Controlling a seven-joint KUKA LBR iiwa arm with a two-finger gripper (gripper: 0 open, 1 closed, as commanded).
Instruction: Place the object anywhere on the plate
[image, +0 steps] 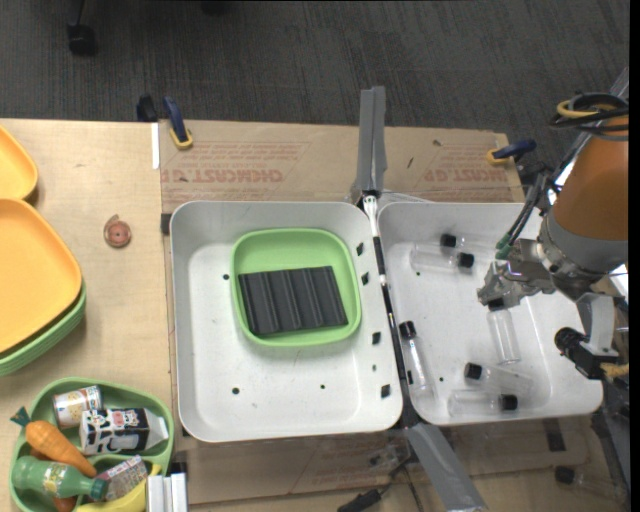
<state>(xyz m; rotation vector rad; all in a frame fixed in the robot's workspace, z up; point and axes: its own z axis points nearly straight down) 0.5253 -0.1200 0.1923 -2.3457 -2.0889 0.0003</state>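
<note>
A green square plate (293, 239) rests in the left white bin (200, 340), and a dark grey ribbed slab (296, 300) lies flat on it. The right white bin (445, 310) holds several clear vials with black caps. One clear vial (505, 338) lies just below my gripper (497, 291), which hangs over the right part of that bin. Whether the vial touches the gripper is unclear. Other vials lie near the bin's back (450, 262), along its left wall (412, 352) and at its front (475, 402).
Stacked yellow and green plates (30, 275) sit on the wooden table at far left. A green bowl (60, 400) of toy food stands at front left. A metal divider (371, 140) runs between the bins, and clamps (178, 128) hold the cardboard behind them.
</note>
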